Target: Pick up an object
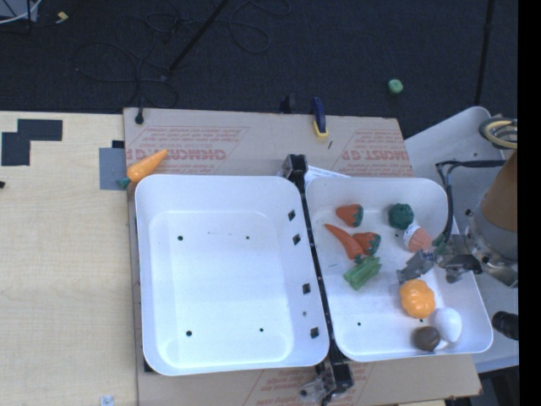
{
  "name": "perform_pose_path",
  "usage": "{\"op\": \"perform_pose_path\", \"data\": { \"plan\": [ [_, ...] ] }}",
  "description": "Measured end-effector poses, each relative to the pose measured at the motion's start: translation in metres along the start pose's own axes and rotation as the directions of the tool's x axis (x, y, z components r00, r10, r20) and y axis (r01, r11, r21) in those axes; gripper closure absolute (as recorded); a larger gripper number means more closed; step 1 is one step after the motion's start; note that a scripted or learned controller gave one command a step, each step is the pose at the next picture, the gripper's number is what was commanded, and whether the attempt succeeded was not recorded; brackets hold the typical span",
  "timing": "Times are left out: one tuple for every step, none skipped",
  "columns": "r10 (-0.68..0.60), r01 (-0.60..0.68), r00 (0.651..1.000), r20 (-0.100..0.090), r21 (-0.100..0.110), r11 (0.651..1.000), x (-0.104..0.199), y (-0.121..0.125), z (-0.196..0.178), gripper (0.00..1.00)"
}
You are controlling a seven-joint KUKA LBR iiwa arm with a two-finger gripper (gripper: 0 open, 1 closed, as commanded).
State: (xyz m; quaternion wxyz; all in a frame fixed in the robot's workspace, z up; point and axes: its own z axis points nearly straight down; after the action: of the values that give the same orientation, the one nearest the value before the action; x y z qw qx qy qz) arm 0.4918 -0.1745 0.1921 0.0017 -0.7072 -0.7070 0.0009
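The surface [59, 252] carries two shallow white bins side by side on a brown cardboard sheet [254, 142]. The left bin [148, 269] has only bare white floor with some small dark holes. The right bin [338, 328] holds all the small objects.

The arm [507, 218] comes in from the 3 o'clock side, and its pincer [427, 262] stands low over the right part of the right bin. I cannot tell if the pincer is apart or together, because the metal parts there are dark and small.

Just beside the pincer, at its 12 o'clock, lies a pink and white piece [415, 238]; whether it is touching the pincer I cannot tell. At the 6 o'clock of the pincer sits an orange round fruit [417, 299], near it but apart. Further toward 6 o'clock, in the bin corner, a white egg-like object [447, 323] touches a brown stone-like object [426, 338].

At 9 o'clock from the pincer lie a green vegetable [362, 272], a long orange carrot [344, 240] and a red piece with green leaves [368, 243], close together. A red and green strawberry-like piece [350, 215] is at 12 o'clock from these. A dark green broccoli-like object [401, 216] lies near the far wall.

Outside the bins, another orange carrot [146, 166] rests on the cardboard at the far left corner of the left bin.
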Motion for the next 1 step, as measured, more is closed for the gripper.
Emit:
{"op": "perform_pose_path", "data": {
  "plan": [
    [-0.003,0.003,1.000,-0.002,-0.004,1.000,0.0420,0.0430,0.1066,0.00]
  ]
}}
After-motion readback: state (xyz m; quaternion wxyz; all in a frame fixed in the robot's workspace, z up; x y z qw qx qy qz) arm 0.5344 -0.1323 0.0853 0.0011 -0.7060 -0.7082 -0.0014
